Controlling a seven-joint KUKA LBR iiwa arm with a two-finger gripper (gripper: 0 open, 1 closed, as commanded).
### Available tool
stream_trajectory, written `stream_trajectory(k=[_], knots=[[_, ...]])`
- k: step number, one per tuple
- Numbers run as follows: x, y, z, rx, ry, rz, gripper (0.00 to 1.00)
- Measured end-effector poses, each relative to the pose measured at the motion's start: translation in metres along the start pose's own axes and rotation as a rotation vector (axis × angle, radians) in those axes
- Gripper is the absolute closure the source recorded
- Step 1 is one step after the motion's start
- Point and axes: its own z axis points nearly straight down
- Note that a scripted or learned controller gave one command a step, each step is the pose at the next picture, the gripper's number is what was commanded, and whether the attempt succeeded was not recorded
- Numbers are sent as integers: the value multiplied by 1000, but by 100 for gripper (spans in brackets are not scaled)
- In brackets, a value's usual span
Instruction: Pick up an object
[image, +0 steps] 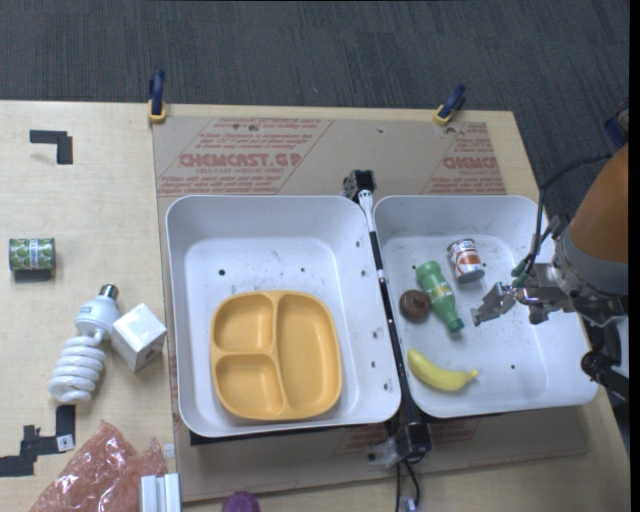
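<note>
Just left of the hand (490, 303) lies the green bottle (439, 294).

I am reading red print, "CHEMCAST GP" with "CELL-CAST ACRYLIC SHEET" under it, on the brown board (250, 150) lying beneath the bins; it is repeating, partly cut off, at upper right.

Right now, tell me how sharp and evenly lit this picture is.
Camera view: light is soft and even, shadows faint; the yellow tray and banana look crisp; the gripper is slightly blurred; the small can has a label too small to read; no strong glare on the white bins.
</note>
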Motion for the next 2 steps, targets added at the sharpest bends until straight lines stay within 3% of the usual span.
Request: stream_trajectory(k=[1,2], knots=[[20,21,108,0,0,1,0],[19,22,98,-2,0,4,100]])
